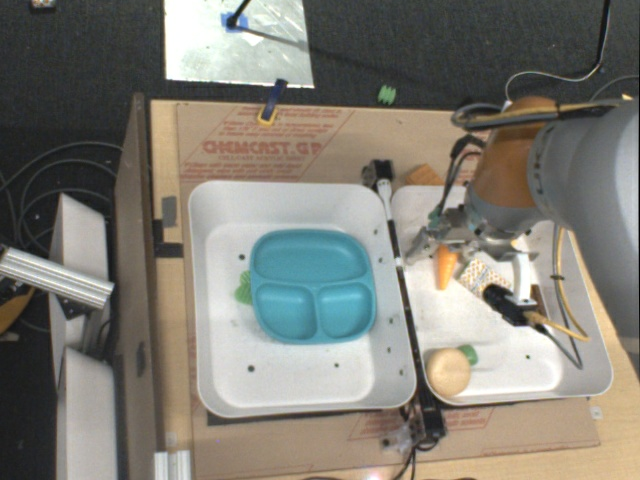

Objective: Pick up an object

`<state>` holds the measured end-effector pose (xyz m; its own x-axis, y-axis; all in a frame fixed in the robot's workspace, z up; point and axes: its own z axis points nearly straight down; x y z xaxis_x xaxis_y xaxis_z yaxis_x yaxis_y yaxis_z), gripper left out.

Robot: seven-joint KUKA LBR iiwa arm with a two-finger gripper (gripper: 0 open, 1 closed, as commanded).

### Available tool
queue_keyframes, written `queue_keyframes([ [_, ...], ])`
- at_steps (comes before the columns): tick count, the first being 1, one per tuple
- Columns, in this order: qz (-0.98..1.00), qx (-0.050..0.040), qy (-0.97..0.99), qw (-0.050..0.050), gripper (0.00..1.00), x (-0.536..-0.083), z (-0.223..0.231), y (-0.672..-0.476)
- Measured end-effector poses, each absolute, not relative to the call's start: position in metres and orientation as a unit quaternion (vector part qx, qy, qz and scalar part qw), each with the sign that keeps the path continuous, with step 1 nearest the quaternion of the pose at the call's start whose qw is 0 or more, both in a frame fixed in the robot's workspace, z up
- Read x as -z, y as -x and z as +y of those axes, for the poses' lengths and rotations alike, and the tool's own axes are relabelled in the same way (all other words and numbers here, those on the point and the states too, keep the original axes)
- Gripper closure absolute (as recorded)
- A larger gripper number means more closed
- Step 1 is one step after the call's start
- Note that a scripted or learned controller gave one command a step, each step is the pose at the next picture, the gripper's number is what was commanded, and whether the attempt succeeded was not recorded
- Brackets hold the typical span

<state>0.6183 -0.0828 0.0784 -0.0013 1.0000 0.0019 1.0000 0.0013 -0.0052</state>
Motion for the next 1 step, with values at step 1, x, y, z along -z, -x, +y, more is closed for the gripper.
queue_keyframes([
  [1,-0.708,0.0017,0.706,-0.002,1.00,-0.0957,-0.0839,-0.6216],
])
